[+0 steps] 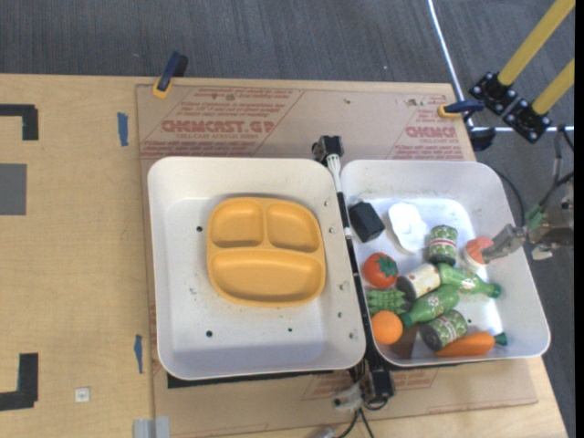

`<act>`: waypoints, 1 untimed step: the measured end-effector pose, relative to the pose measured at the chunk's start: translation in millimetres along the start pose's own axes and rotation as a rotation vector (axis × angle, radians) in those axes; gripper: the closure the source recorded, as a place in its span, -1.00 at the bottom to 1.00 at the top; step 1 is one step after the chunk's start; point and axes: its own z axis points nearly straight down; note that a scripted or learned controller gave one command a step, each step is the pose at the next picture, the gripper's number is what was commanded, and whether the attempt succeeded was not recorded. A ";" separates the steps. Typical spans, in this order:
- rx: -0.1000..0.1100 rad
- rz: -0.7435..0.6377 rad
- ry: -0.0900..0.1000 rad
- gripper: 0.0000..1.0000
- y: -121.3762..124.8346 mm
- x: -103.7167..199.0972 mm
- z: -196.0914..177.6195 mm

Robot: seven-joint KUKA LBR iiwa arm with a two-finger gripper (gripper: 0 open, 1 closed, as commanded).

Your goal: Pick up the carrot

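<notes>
1. The gripper [500, 243] reaches in over the right rim of the right bin [511, 199]; its grey fingers are blurred and small, so I cannot tell whether the jaws are parted or closed, and nothing is visibly held between them.
2. Just beside the fingertips, on their left, sits a small orange-red piece [474, 250], touching or nearly touching them; which one cannot be told.
3. The carrot [467, 344] lies well below the jaws, against the bin's front wall near its front right corner.
4. Its long axis runs nearly left to right along that wall. The green end [499, 339] points right toward the corner, and the orange body extends left.
5. Above the carrot's left end, a dark can with a green label [443, 328] is touching or nearly touching it.
6. Between the jaws and the carrot lie green bottles [467, 283], tilted across the bin floor.
7. Farther left of the jaws are a tomato [380, 268], an orange [388, 328], a black block [366, 221] and a white cup [406, 225].
8. The left bin [173, 245], far to the left of the jaws, holds a yellow divided plate [266, 250].
</notes>
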 end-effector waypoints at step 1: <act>-0.002 -0.001 -0.001 1.00 0.8 -0.1 -10.3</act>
